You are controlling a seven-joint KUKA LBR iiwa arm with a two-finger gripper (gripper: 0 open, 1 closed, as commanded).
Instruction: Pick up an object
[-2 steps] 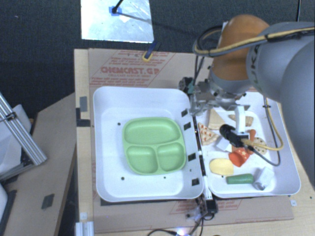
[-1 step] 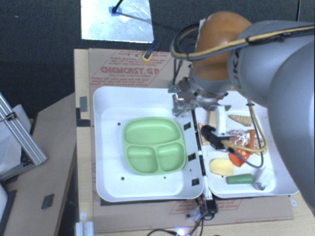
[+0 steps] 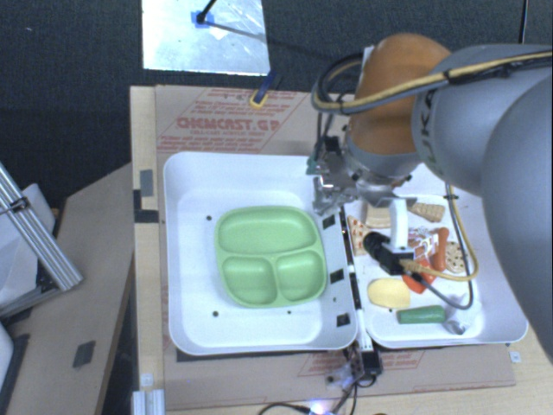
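The right bin (image 3: pixel 497 322) holds several toy foods. A yellow rounded piece (image 3: pixel 389 294) lies near its front, with a green stick-shaped piece (image 3: pixel 422 315) just in front of it. A red and orange piece (image 3: pixel 441 251) and a tan cracker-like wedge (image 3: pixel 426 210) lie further back. A flat orange-speckled slice (image 3: pixel 355 232) sits by the divider. My gripper (image 3: pixel 327 195) hangs low over the back left corner of the right bin, close to the wall between the bins. The arm hides much of that bin's rear. I see nothing held in the gripper.
A green divided plate (image 3: pixel 268 255) lies in the middle of the left bin (image 3: pixel 186 232). Both bins rest on a cardboard sheet (image 3: pixel 225 119). A silvery square panel (image 3: pixel 206 24) lies beyond the bench's back edge.
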